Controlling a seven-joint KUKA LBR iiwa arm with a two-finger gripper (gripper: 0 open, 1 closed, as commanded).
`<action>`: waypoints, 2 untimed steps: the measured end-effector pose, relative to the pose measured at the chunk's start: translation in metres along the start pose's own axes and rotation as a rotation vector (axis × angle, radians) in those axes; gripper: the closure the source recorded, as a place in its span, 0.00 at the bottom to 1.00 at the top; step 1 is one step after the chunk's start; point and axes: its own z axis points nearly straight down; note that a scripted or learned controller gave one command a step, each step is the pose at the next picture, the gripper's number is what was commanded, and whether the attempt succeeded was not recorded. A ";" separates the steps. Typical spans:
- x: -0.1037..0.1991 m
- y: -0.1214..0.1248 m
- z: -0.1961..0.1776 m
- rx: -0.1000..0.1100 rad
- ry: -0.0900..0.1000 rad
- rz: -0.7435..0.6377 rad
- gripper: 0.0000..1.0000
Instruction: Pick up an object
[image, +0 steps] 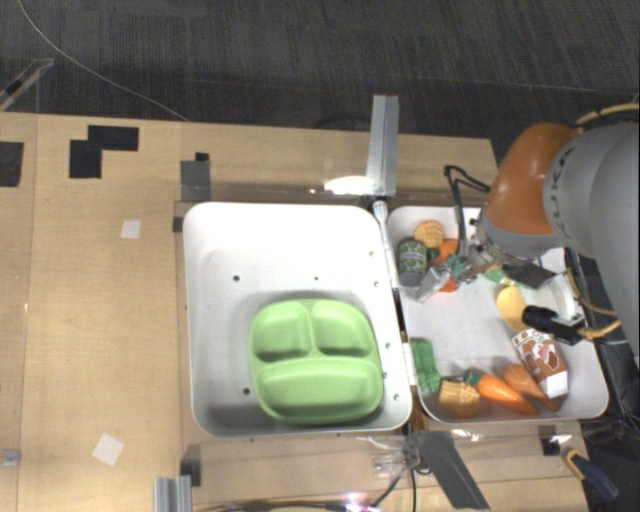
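Apparently the gripper (455, 268) is reaching down among the toy food in the right bin (470, 340), its jaw state impossible to tell, and next needing a firm close on one item.

Pale wooden bench (90, 330) with two white bins, left (215, 300) beside right (590, 395).

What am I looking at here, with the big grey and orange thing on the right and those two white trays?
It is a robot arm, seen by one camera fixed above a wooden bench. Its gripper reaches into the right bin, which holds toy food: a small can, a lemon, a carrot, corn and a little carton. The left bin holds a green divided plate. The gripper hangs low among the toys; whether it has gripped anything cannot be made out.
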 end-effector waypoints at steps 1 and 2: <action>-0.022 0.038 0.004 0.067 0.038 0.093 0.00; -0.028 0.041 -0.011 0.048 0.015 0.086 1.00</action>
